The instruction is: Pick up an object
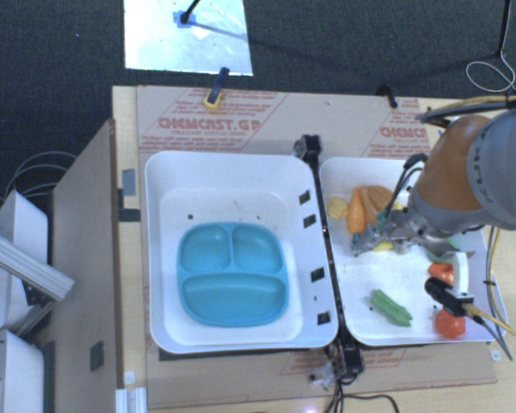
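You've got dark carpet [52, 50] around the bench; its cardboard sheet [241, 114] reads "CHEMCAST GP". Left bin [168, 175] holds a blue divided tray [232, 274]. In the right bin [361, 329], gripper [371, 241] sits at the carrot's [355, 213] 5 o'clock; can't tell its opening. Green veg [390, 307] near front edge.

Floor [52, 50]: dark carpet, speckled texture, covering the top and left of the view. Surface [129, 351]: light wood board, with a sheet of brown protective paper [241, 119] printed in red lettering laid over it. Shiny metal plate [189, 24]: lying flat on the floor beyond the surface. Cables [34, 175]: thin, looped on the floor at left. Lighting: even, soft, few shadows.
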